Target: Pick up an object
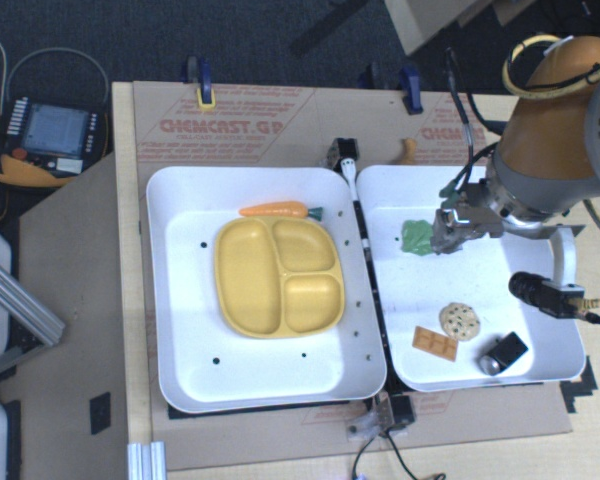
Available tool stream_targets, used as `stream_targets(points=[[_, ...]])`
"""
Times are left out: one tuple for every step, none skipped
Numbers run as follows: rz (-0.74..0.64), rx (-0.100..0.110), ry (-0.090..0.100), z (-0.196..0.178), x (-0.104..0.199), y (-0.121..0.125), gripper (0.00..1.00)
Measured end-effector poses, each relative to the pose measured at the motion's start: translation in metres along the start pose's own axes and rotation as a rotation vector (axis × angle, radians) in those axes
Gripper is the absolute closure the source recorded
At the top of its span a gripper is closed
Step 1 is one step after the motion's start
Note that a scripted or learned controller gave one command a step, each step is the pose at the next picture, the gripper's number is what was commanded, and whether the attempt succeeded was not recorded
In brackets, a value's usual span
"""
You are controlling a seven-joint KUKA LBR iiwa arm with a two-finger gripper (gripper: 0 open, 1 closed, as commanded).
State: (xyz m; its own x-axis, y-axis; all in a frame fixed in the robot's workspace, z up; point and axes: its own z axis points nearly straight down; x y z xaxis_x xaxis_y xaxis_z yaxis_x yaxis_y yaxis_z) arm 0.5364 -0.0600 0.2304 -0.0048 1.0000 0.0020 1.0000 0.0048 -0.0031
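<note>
In the right bin [540, 368] lie a green piece [416, 237], a round cookie with dark chips [460, 319], a brown cracker [435, 343] and a small black block [504, 352]. An orange carrot [276, 209] rests in the left bin [180, 298] just behind a yellow divided plate [278, 274]. My gripper [448, 230] hangs low over the upper part of the right bin, right beside the green piece's right edge. Whether it touches the piece cannot be made out.
The arm's grey body and orange band [550, 118] cover the right bin's back right corner. A black fitting [542, 293] juts over the bin's right side. A ridge with screws [365, 268] separates the two bins.
</note>
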Motion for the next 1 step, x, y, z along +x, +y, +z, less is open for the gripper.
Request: stream_targets(points=[[-0.001, -0.007, -0.003, -0.0056, 0.0531, 0.0246, 1.00]])
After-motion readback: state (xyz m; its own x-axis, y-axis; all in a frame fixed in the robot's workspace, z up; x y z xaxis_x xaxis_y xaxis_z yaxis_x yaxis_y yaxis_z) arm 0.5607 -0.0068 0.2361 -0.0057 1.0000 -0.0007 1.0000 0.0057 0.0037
